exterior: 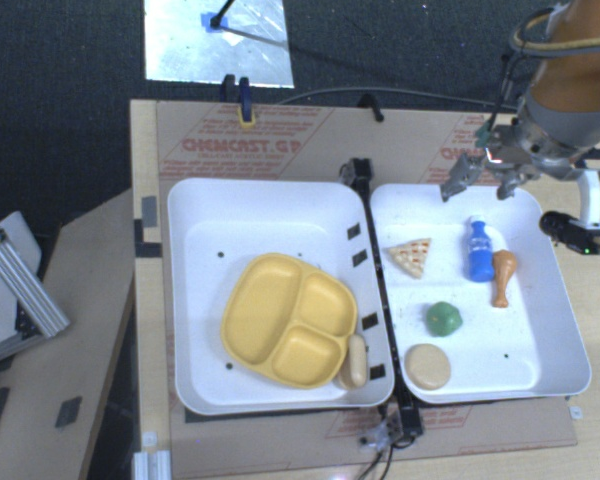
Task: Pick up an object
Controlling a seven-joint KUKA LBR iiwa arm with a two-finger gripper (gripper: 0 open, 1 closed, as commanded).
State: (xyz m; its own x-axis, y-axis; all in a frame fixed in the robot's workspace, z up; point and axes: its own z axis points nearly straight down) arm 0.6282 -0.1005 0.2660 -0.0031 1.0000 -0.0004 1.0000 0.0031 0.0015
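Tool (483, 182) hangs spread wide and empty above the blue bottle (479, 251) — likely lining up for a descent onto it.

Two white bins: the left bin (195, 268) holds one yellow tray (280, 313) and one bread roll (356, 360); the right bin (560, 338) holds one pizza slice (411, 257), one blue bottle (479, 251), one drumstick (502, 276), one green ball (443, 318), one tan bun (428, 365).

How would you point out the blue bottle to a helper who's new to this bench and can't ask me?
Look in the right white bin, toward its far end below the claw. The blue bottle lies between the pizza slice and the drumstick. It is the only blue item, with a white cap.
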